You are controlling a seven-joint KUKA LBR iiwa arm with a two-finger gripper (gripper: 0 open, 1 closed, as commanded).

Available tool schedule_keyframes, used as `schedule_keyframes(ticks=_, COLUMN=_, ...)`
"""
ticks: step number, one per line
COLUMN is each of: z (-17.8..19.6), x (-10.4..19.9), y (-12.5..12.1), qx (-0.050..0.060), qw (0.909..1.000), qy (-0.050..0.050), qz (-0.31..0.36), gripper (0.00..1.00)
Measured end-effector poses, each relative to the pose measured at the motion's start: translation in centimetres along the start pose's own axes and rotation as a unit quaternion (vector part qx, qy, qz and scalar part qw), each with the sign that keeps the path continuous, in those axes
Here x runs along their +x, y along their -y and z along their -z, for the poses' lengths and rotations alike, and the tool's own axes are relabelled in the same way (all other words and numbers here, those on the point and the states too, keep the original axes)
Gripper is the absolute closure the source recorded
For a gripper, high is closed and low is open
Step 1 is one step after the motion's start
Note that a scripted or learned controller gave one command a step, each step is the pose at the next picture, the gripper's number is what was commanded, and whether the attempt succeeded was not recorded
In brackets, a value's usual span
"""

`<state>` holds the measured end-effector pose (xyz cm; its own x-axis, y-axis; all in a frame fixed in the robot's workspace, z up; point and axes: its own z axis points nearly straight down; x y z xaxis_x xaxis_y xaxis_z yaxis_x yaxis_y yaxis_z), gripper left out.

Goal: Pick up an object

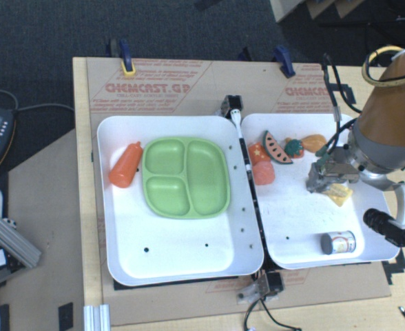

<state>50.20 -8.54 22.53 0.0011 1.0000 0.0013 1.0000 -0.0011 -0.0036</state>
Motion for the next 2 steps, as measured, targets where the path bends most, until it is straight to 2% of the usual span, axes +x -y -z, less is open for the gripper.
schedule_keyframes(ticks=2, z=0.73, x=1.14, y=-1.30, qx=-0.003, qw=1.0000, qy=0.001, qz=0.002, gripper=1.00)
